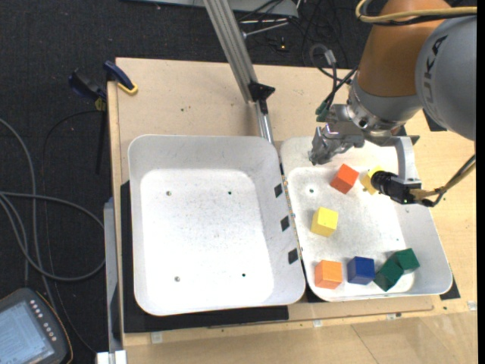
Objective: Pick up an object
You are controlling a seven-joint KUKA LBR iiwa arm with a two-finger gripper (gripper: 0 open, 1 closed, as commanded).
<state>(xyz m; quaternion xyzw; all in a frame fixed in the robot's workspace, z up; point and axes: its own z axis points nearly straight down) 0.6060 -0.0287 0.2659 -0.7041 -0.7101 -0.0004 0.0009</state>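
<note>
Jaws sit at the far-left corner of the right bin, low over the floor; can't tell from this angle whether they're released or clenched, and nothing visible in them. Reads as the approach step, no pick yet. Nearest candidate is the orange cube, just beside the jaws on the right, apart from them, resting on the bin floor. It's turned roughly 45 degrees to the bin walls, 1 corner pointing toward the jaws; as a cube it has no real long axis, so either pair of opposite faces works (wrist yaw has to match those faces, not the bin). Next move as I judge it: shift right over the cube, align, descend, close. Further out: yellow cube mid-bin, then a near-edge row of a second orange block, blue block and 2 green blocks touching each other. Left bin beside it on the tabletop.
</note>
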